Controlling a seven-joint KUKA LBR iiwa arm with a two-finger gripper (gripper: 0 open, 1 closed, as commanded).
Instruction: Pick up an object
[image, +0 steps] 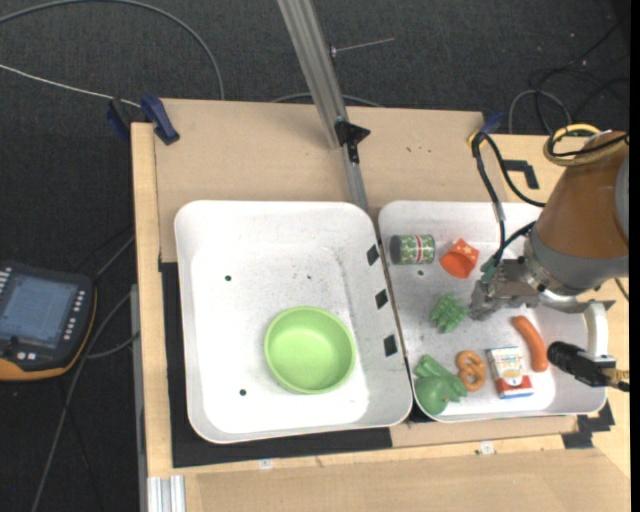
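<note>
My gripper (487, 297): low over the right bin (560, 405), fingers too blurred to read.
Left of my fingers: small green toy (448, 314), close by.
Above-left: orange cup (459, 258), then a green can (412, 248) lying on its side.
Below-right: orange sausage (530, 341), small carton (509, 372), pretzel (470, 368).
Far left: green bowl (310, 349) in the left bin (200, 300).

My arm (590, 215) cut off at the frame edge, my fingertips blurred beside the orange cup (459, 258), their gap unreadable
</note>
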